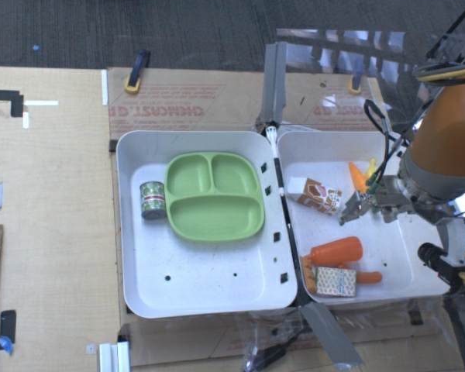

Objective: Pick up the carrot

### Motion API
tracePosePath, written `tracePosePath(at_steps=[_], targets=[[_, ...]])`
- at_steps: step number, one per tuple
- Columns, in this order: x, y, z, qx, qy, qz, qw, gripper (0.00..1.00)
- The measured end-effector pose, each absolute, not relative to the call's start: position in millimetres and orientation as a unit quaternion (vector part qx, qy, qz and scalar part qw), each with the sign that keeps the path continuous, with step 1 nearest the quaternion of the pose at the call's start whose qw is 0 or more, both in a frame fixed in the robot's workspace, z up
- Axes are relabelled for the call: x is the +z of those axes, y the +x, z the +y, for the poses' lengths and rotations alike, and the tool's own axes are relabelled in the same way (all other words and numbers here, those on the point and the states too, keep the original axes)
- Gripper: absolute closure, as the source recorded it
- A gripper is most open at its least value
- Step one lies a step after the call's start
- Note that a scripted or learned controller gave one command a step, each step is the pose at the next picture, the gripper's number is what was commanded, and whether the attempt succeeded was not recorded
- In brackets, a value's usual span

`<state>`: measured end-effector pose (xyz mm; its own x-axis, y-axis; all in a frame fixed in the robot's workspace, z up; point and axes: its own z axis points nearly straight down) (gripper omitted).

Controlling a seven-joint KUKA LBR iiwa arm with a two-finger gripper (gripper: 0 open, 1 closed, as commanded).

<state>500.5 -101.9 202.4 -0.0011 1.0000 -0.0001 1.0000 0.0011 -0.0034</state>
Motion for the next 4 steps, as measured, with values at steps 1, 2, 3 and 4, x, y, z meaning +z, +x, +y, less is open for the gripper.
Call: tracePosePath(at_steps=[1,2,3,4], targets=[[229,536.2,-163,0.0004,-0.661,-0.75,0.0,0.0],[323,499.1,-170,0.0005,-0.614,-0.789,0.0,0.0],[177,548.8,-179,0.0004,-0.575,-0.818,0.0,0.0],[199,591.6,-164,0.0001,-0.524,-0.851,-0.001,0.0]])
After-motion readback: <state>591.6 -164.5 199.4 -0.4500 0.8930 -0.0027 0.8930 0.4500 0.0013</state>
